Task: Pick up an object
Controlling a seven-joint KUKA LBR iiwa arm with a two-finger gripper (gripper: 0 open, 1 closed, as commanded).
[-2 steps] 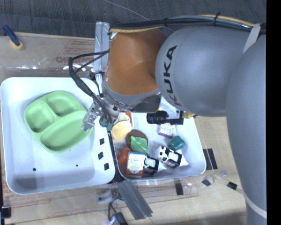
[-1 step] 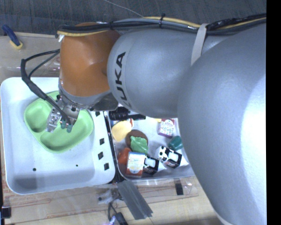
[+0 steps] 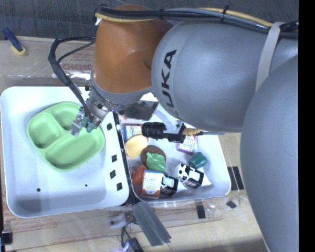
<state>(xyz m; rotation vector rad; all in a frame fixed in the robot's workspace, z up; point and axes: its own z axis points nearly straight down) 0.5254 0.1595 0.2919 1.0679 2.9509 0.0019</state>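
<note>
Pincer (image 3: 84, 124): seen low over the left bin, at the right-hand rim of the green divided plate; whether it is spread or pressed together cannot be told, the tip being small and blurred.
Small teal thing at the tip: a bluish-green patch is seen right at the pincer; whether it is part of the tool or a held object cannot be told.
Green divided plate (image 3: 63, 138): lying directly beneath and left of the pincer, flat in the left bin, its compartments bare.
Left bin (image 3: 21, 193): white, shallow, spread around and below the pincer.
Wrist and orange band (image 3: 121, 46): rising up and right of the pincer, with a black cable (image 3: 60, 70) looped to its left.
Right bin (image 3: 220, 185): just right of the pincer, beyond the shared bin wall, largely covered by the grey arm (image 3: 210, 62).
Objects for picking: clustered in the right bin, lower right of the pincer; noted are a yellow round item (image 3: 135, 146), a green piece (image 3: 155, 163), a red-and-white container (image 3: 149, 182), a black-and-white item (image 3: 190, 176) and a teal item (image 3: 198, 159).
</note>
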